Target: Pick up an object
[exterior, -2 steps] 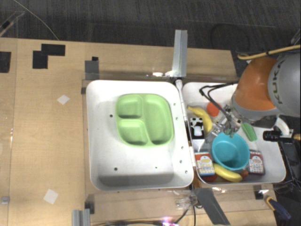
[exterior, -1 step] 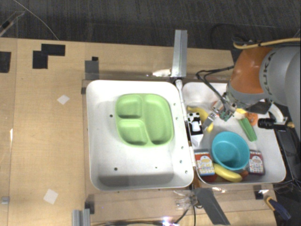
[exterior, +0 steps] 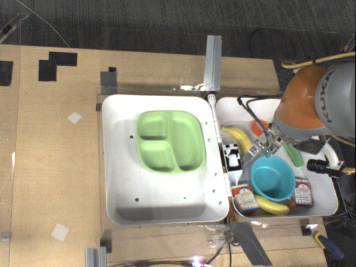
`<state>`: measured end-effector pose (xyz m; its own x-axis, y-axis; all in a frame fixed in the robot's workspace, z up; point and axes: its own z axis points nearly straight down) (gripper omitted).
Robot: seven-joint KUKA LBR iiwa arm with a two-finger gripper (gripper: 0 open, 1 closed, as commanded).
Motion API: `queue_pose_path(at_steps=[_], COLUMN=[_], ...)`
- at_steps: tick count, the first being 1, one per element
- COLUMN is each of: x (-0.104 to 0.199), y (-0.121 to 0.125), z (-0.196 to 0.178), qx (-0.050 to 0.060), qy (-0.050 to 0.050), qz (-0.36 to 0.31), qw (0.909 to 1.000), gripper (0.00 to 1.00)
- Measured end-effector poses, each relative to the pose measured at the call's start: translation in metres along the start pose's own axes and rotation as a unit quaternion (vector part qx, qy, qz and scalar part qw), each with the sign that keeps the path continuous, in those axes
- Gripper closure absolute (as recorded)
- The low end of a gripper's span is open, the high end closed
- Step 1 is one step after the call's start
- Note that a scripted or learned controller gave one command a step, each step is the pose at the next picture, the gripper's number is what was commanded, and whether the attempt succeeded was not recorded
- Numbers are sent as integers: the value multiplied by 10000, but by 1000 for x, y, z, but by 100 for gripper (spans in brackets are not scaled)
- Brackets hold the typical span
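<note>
Dark carpet [exterior: 167, 10] runs along the top of your view, and below it lies the wooden table [exterior: 50, 160] with a few black squares [exterior: 55, 64] near its upper left corner. On the table you see two shallow white bins side by side. Your left bin [exterior: 119, 166] holds a green divided tray [exterior: 169, 141], which lies flat near its middle, slightly toward the upper right. Your right bin [exterior: 328, 202] is crowded. The grey arm [exterior: 334, 102] comes in from the right, its orange band [exterior: 300, 102] above the wrist hanging over the upper part of that bin.

Beneath the wrist you find the claw [exterior: 266, 147], pointing down and left, just above the rim of a blue cup [exterior: 272, 178]. Whether the claw is open or closed you cannot tell from here, and nothing shows clearly between its tips. The blue cup stands upright with its mouth facing the camera, near the middle of the right bin. A yellow banana [exterior: 238, 138] lies to the upper left of the cup, and a second banana [exterior: 271, 206] lies just below it, touching its lower edge. A small red and white carton [exterior: 245, 198] sits at the lower left of the cup, and another [exterior: 302, 192] sits at its lower right. A green object [exterior: 295, 156] lies tilted just right of the claw.
</note>
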<state>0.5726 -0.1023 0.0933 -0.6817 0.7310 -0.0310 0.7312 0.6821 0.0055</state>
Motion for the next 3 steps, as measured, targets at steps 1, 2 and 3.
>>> queue_pose_path(at_steps=[1,2,3], x=[-6,-67,-37], y=[4,63,38], z=[0,3,5], qx=[43,53,6], qy=[66,141,78], qz=[631,554,692], qw=[9980,9984,9976], gripper=[0,0,0])
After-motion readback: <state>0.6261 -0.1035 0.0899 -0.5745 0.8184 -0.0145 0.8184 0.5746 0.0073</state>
